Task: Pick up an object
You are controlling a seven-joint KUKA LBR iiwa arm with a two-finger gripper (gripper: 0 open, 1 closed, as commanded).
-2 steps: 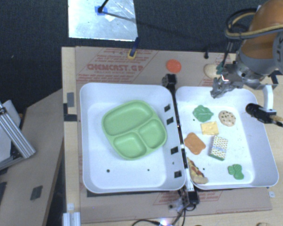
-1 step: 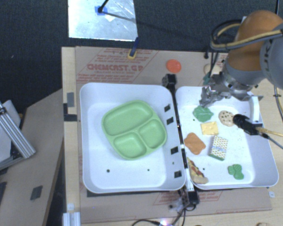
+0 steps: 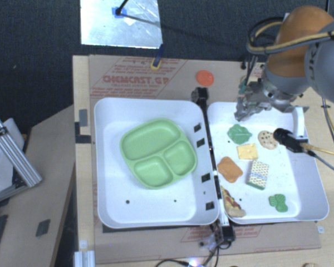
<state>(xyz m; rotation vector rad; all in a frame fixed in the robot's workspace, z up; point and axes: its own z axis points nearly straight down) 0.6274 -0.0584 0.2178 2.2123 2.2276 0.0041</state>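
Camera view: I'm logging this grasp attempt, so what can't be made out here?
- Pincer: blurred and small above the right bin, so any grip is unreadable.
- Arm: cut off by the right edge.
- Pizza slice: partly hidden by the bins' divider.
- Patterned block: print too small to read.

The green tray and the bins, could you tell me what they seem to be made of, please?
The green tray looks like moulded plastic with a matte finish: uniform colour, rounded compartment walls, soft shading. The left bin and right bin look like thin formed white plastic, slightly glossy, with rounded rims; foam cannot be ruled out.
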